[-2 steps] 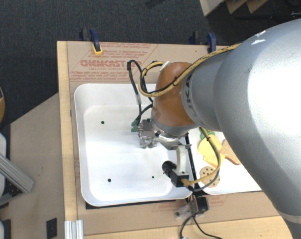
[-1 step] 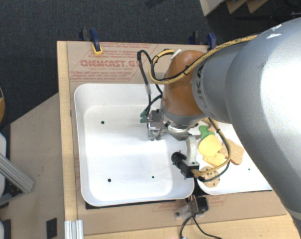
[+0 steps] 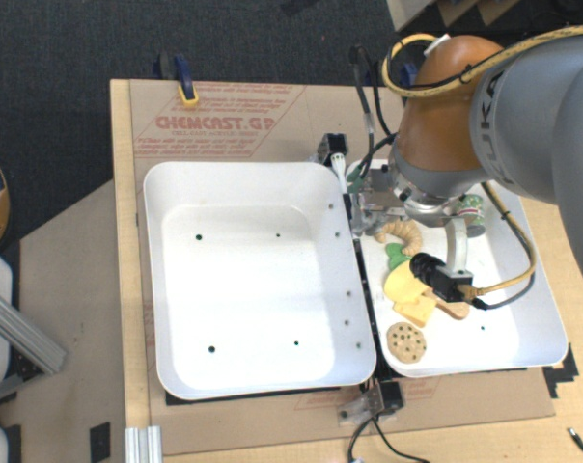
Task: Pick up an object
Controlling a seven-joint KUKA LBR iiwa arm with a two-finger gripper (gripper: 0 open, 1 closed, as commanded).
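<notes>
In the right bin (image 3: 523,340), a yellow wedge (image 3: 405,292) is seen near a cookie (image 3: 405,342). It is judged light, stiff and smooth, best pinched across its 2 flat sides. The gripper (image 3: 376,210) is placed close by; its state cannot be told.

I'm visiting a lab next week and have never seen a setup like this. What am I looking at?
This is one picture from a fixed camera above a bench, looking down at a slant. The big grey and orange machine is a robot arm reaching in from the right. Its gripper hangs over the right bin; whether it holds anything is hidden. That bin contains a round cookie, yellow pieces, a green piece and a beige curled piece. The left bin sits beside it.
</notes>
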